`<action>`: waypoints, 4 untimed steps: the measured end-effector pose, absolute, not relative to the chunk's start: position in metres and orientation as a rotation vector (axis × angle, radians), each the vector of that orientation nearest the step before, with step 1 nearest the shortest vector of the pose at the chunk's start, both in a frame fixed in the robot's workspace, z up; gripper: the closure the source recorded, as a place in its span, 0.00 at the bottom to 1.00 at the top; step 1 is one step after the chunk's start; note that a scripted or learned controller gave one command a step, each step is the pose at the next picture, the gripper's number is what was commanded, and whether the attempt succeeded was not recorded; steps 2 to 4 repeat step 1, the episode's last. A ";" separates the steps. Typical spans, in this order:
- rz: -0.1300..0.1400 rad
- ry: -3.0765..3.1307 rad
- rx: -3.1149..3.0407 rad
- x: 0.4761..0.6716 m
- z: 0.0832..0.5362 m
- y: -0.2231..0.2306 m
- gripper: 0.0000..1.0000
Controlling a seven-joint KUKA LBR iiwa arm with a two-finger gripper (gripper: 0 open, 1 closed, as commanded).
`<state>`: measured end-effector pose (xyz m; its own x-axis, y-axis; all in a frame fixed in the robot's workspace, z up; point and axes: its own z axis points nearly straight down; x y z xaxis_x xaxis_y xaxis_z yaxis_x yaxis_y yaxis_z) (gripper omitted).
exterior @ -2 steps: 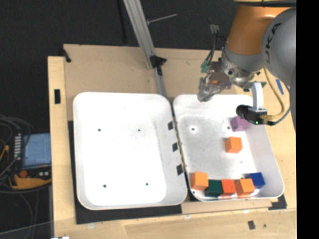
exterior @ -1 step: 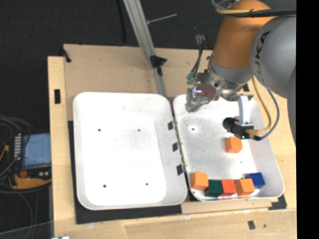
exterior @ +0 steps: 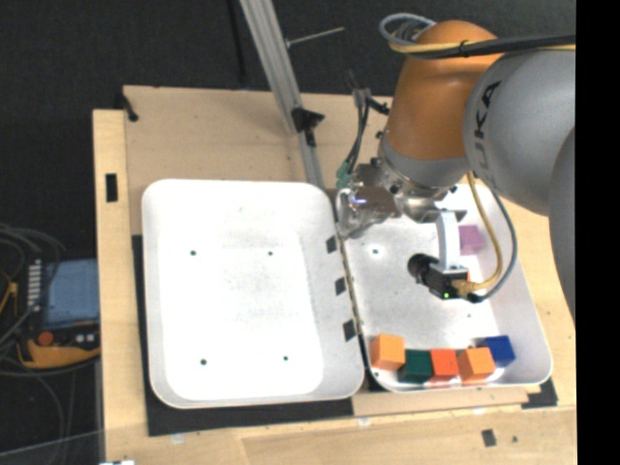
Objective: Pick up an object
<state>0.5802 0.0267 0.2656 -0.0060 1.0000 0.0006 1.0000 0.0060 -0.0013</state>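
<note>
Along the near edge of the right bin (exterior: 387, 269) lies a row of blocks: an orange block (exterior: 389, 350), a green block (exterior: 418, 365), a red-orange block (exterior: 444, 362), another orange block (exterior: 475, 361) and a blue block (exterior: 498, 348). A pink block (exterior: 472, 239) lies at the bin's right side, partly hidden by the arm's cabling. My gripper (exterior: 352, 215) hangs over the far left corner of the right bin, close to the wall between the bins and well away from the row of blocks. The wrist hides its tips.
The left bin (exterior: 232, 289) sits beside the right one. A slanted metal rail (exterior: 276, 66) rises behind the bins. The grey and orange arm (exterior: 455, 95) covers the right bin's far end. Cables and a blue box (exterior: 68, 294) lie left of the bench.
</note>
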 end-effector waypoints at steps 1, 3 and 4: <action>-0.001 -2.229 -2.211 0.560 0.269 0.072 1.00; -0.001 -2.229 -2.211 0.560 0.269 0.072 1.00; -0.001 -2.229 -2.211 0.560 0.269 0.072 1.00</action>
